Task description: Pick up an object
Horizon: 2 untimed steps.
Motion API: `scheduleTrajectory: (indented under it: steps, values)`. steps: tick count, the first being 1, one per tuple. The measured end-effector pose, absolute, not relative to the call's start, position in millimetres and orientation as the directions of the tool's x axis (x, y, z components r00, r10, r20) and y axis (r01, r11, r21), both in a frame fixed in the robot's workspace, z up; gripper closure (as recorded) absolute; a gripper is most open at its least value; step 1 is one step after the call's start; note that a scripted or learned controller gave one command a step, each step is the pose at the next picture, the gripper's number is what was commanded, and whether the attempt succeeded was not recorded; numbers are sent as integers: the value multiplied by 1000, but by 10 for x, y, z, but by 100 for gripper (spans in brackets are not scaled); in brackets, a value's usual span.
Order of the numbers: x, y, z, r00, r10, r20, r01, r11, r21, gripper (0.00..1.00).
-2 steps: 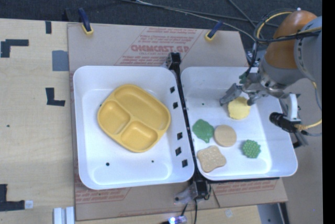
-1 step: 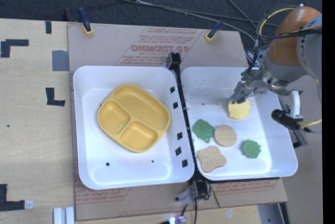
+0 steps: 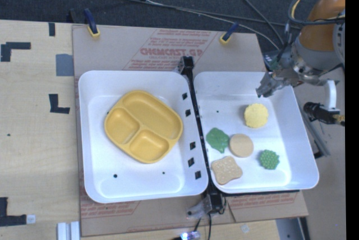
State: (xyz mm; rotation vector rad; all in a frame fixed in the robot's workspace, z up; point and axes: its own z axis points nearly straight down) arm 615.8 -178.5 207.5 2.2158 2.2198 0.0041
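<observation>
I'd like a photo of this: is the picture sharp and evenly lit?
Camera view: light is soft and even, with faint shadows beside the tray and food; the white bins look bright but not glaring; the arm and hand are slightly blurred.

Both white bins (image 3: 90, 138) look like smooth plastic with a slight sheen. The yellow divided tray (image 3: 143, 125) is matt plastic, same for the little food pieces: the green ones (image 3: 269, 160) bumpy, the toast piece (image 3: 226, 170) speckled and rough. Bench top (image 3: 33, 138) looks like pale wood, with brown cardboard (image 3: 168, 51) under the bins.
</observation>
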Motion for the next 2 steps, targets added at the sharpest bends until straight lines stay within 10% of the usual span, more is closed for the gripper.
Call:
scheduleTrajectory:
  steps: [2]
  values:
    - [6139, -1270, 2307, -5, 1000, 1, 1000, 5, 0, 100]
